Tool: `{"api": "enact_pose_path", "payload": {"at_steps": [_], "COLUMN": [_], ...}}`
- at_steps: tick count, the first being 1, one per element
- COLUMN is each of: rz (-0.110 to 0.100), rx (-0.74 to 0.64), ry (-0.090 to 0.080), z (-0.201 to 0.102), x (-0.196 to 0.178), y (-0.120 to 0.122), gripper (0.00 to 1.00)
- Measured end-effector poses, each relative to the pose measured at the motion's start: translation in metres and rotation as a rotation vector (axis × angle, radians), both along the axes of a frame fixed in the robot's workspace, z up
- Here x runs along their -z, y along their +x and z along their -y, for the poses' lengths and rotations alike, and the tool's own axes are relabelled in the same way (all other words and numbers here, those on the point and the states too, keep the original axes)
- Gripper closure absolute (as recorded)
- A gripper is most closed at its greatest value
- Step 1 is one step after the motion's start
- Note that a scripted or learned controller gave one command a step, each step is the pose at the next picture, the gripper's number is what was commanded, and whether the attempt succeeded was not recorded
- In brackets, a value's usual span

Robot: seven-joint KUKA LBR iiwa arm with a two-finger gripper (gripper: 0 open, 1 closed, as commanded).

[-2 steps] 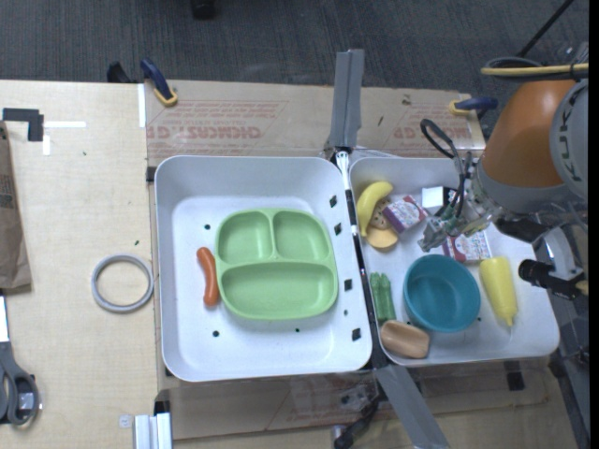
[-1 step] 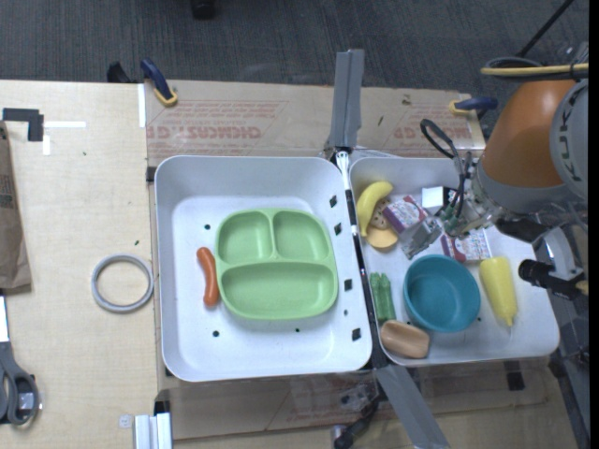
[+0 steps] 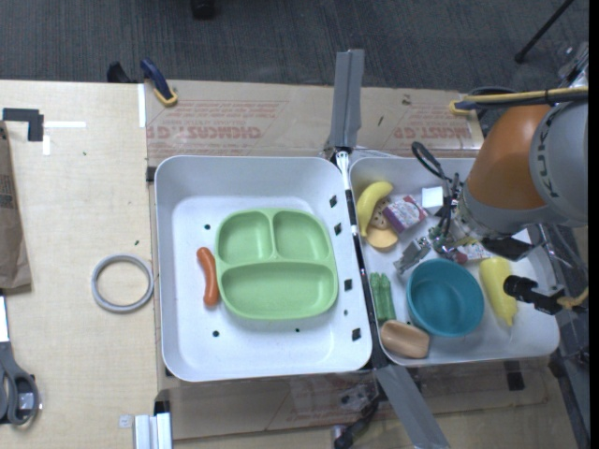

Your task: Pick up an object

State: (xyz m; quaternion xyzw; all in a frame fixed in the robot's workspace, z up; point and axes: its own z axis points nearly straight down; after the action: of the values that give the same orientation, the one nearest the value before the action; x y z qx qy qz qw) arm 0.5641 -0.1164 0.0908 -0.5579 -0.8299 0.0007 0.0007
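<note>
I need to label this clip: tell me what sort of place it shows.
Probably a robotics lab's test bench: two shallow white bins of toy food, a grey arm with an orange band, and carpet floor behind.

- The left bin (image 3: 178, 279) holds a green divided plate (image 3: 277, 264) with an orange carrot (image 3: 208, 276) beside it.
- The right bin (image 3: 533, 340) holds a blue bowl (image 3: 445, 297), a banana (image 3: 372, 201) and a bread roll (image 3: 405, 340).
- The hand (image 3: 447, 234) hangs low over the right bin.
</note>
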Motion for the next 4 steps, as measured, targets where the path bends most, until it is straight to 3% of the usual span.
{"api": "enact_pose_path", "payload": {"at_steps": [1,2,3,4], "rz": [0.000,0.001,0.000,0.000], "rx": [0.001,0.230,0.230,0.491], "ry": [-0.001,-0.001,-0.002,-0.002], "z": [0.001,-0.010,-0.010,-0.070], "x": [-0.009,0.000,0.000,-0.100], "y": [0.000,0.013,0.013,-0.038], "gripper": [1.00,1.00,0.00,0.00]}}
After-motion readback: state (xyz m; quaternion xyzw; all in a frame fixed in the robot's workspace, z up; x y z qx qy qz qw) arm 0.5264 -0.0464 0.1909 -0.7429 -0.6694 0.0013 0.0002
